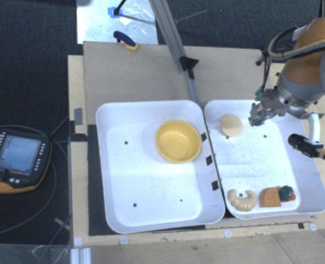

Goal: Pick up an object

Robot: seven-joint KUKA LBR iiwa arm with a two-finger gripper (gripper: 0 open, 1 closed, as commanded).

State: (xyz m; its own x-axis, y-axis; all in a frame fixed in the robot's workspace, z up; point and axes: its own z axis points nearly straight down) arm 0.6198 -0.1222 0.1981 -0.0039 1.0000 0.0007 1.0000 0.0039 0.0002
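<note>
Left bin [118,202]: just a yellow bowl [177,141] near its right wall, well away from the action. Right bin [310,202]: pale round piece [231,125] at the far left corner, gripper [259,116] hovering just beside it, gripping nothing. Can't tell whether fingers are open or closed. Could easily drop to the right of it and shove it into the wall. Toy food pieces [261,198] along the near edge.

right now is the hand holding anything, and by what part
Nothing shows in the hand. It hangs over the right bin, beside the round cream piece and apart from it.
</note>
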